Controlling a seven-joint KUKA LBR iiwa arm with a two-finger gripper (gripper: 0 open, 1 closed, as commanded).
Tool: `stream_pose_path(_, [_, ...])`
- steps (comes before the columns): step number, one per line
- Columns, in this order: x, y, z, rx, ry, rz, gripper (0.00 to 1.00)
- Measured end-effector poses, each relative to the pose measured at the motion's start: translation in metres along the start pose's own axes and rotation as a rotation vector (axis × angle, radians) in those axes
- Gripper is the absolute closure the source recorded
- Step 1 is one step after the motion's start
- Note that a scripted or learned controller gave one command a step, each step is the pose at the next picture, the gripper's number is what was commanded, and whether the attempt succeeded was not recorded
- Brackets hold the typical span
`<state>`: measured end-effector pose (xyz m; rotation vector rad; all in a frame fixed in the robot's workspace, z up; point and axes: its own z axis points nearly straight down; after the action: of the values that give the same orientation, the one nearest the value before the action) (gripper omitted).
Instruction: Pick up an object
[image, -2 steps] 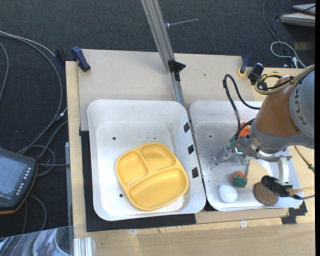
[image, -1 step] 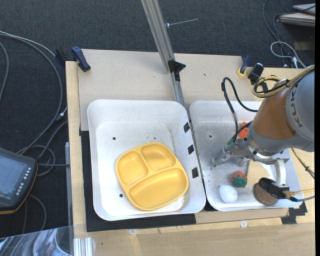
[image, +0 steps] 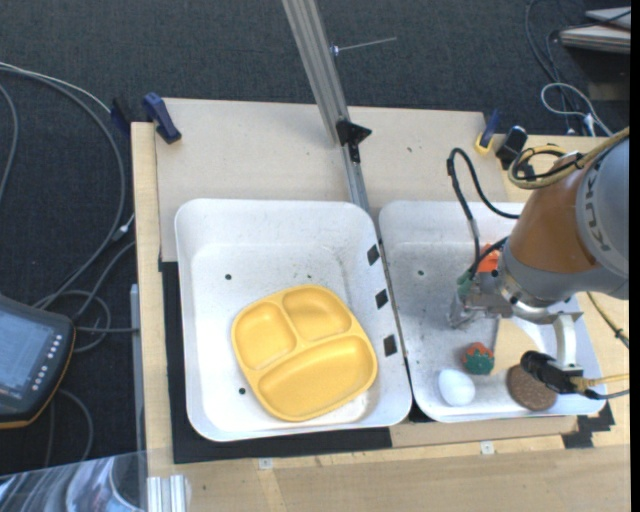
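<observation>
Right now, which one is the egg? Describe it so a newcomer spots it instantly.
Find the right bin, the one the arm reaches into. Along its near edge lie three small things in a row; the egg is the leftmost. It is plain white and smooth, unlike the green-and-red toy and the brown disc beside it.

The arm (image: 590, 215) at the frame's right is grey with a broad orange band, black cables looping above it, ending in a small metal gripper (image: 470, 305).

Arm (image: 575, 235) cut off at right edge, orange object (image: 487, 258) partly hidden behind it
</observation>
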<state>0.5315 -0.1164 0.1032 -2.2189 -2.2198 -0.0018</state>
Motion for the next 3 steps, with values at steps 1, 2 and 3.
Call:
stream_pose_path(1, [-0.002,-0.006,-0.060,-0.008,-0.004,-0.001,1.00])
stream_pose_path(2, [-0.004,-0.006,-0.104,-0.008,-0.004,-0.001,1.00])
stream_pose_path(3, [-0.006,-0.002,-0.168,-0.010,-0.005,-0.002,1.00])
